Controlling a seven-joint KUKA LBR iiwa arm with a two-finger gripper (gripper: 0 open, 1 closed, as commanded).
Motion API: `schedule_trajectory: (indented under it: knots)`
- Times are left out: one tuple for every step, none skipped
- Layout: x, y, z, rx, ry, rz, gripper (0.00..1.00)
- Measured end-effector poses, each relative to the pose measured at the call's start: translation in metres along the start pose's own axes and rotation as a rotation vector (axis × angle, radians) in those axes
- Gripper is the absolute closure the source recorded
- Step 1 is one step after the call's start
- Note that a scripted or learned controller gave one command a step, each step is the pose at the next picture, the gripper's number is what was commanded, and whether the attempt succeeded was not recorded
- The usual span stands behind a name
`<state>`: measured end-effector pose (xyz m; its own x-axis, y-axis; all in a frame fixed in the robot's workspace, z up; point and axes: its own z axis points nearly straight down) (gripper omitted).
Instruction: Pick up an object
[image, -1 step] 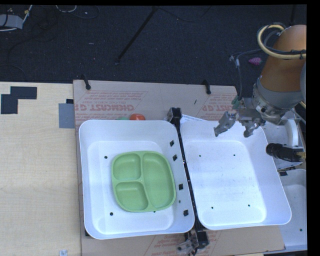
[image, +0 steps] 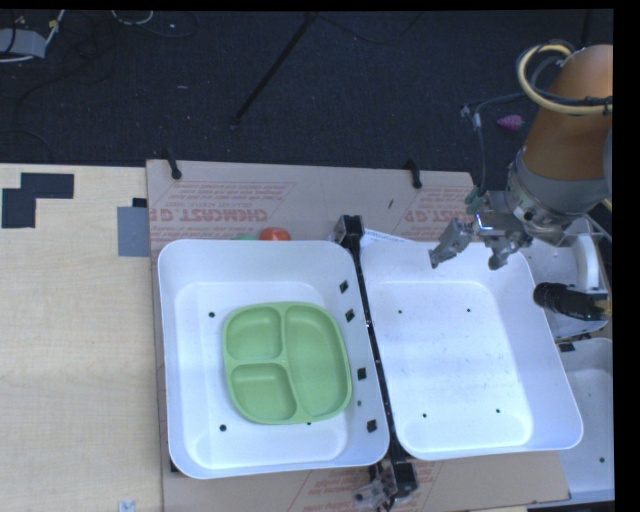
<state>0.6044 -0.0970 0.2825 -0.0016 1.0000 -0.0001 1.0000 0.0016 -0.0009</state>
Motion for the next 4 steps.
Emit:
schedule_trajectory:
  knots:
    - [0.008, -0.002, 0.063, 0.009, 0.002, 0.001, 0.00]
    - [0.008, -0.005, 0.107, 0.008, 0.001, 0.001, 0.00]
    - [0.012, -0.011, 0.152, 0.008, 0.002, 0.002, 0.00]
    - [0.010, -0.010, 0.139, 0.005, 0.001, 0.006, 1.00]
